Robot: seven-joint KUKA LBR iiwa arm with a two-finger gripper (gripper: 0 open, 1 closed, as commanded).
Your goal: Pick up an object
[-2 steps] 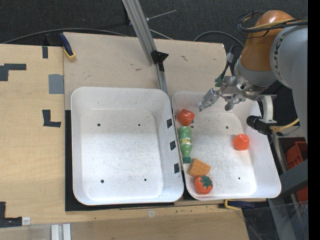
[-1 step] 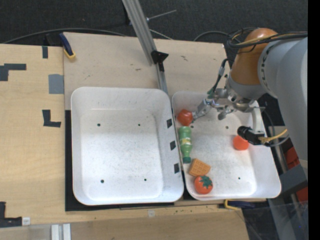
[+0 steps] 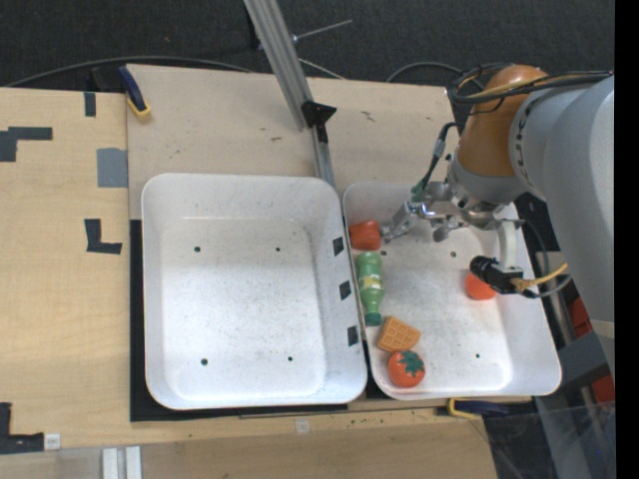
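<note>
We see the jaws (image 3: 399, 225) reaching into the right bin (image 3: 519, 367) from its three o'clock side, beside an orange-red piece (image 3: 365, 235) at the bin's ten o'clock corner; we cannot tell how they stand. Toward six o'clock from that piece lie a green bottle (image 3: 370, 285), a waffle-patterned cracker (image 3: 397, 333) and a tomato (image 3: 406, 368). An orange object (image 3: 478, 286) sits at three o'clock, and the left bin (image 3: 160, 267) adjoins on the worktop (image 3: 60, 297).

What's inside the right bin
In the right bin: an orange piece, green bottle, waffle, tomato, and another orange piece. The arm covers its upper right corner.
</note>
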